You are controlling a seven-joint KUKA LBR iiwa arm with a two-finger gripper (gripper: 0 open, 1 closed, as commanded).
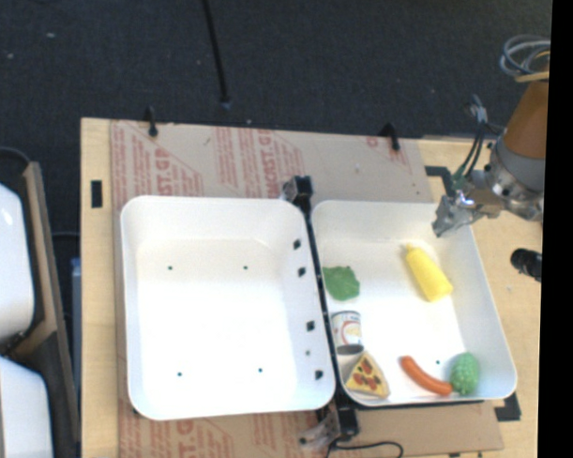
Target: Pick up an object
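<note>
The gripper [449, 218] hangs over the far right corner of the right bin [481, 305], holding nothing that can be seen; whether it is open or closed I cannot tell. In that bin lie a yellow corn cob [428, 273] nearest the gripper, a green leafy piece [341, 282] by the dividing wall, a small can [347, 331], a pizza slice [367, 377], a sausage [423, 375] and a green broccoli [465, 372]. The left bin [135, 265] sits just beside it on the bench [101, 170].

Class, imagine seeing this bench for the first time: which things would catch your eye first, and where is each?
The yellow corn cob stands out, lying in the right bin toward its far right corner. The pincer sits over that bin's far rim just beyond it. Along the near edge lie a pizza slice, an orange sausage and green broccoli.
</note>
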